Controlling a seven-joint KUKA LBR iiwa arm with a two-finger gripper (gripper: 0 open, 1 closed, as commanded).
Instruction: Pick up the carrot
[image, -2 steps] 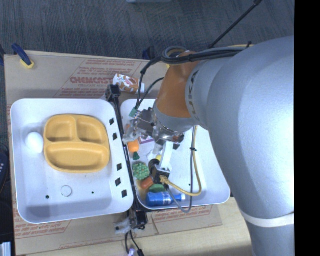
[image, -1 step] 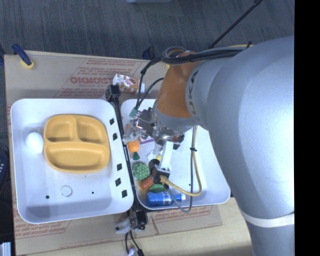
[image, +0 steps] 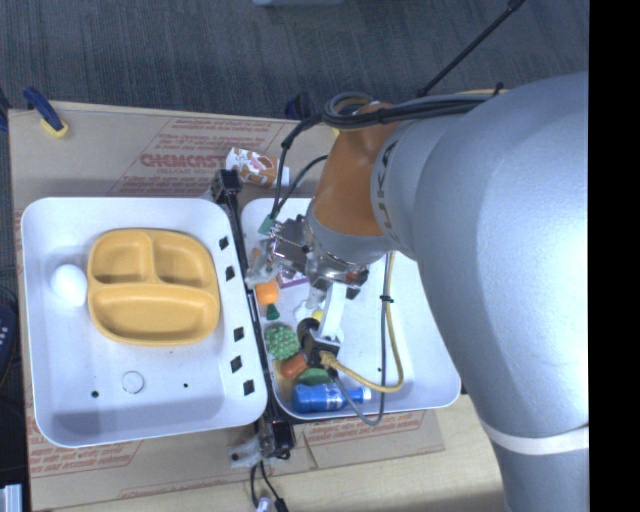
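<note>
The carrot (image: 266, 293) is a small orange piece with a green end, lying at the left wall of the right bin (image: 425, 350). My gripper (image: 278, 258) hangs below the orange wrist band, just above and slightly right of the carrot. The wrist body hides the gripper's tip. Nothing can be seen lifted off the bin floor.
Below the carrot lie a green bumpy item (image: 281, 342), a red-orange piece (image: 291, 366), a green piece (image: 315, 377) and a blue can (image: 320, 398). A yellow cable (image: 392, 340) loops over the right bin. The left bin (image: 60, 400) holds a yellow divided plate (image: 153, 283) and a white ball (image: 68, 284).
</note>
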